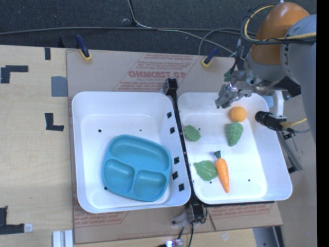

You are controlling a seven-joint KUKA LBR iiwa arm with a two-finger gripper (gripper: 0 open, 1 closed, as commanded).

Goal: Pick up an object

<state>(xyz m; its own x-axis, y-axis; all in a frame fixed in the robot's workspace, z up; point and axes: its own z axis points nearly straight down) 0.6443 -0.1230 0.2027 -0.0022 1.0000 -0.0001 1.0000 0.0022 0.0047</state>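
Right now you are at the approach step: nothing is lifted yet, and the pincer [224, 98] hangs at the upper edge of the right bin [267, 189], up and left of the orange ball [238, 113]. You cannot tell from this angle whether the pincer is apart or together. The nearest candidates sit below it: the ball, a green piece [234, 134] just under the ball, another green piece [192, 133] toward the divider, then the carrot [222, 173] and a leafy piece [205, 170] lower down. Your next move likely calls for centring over one item, probably the ball, then descending. The arm [280, 30] enters from the upper right, wrist tilted down-left.
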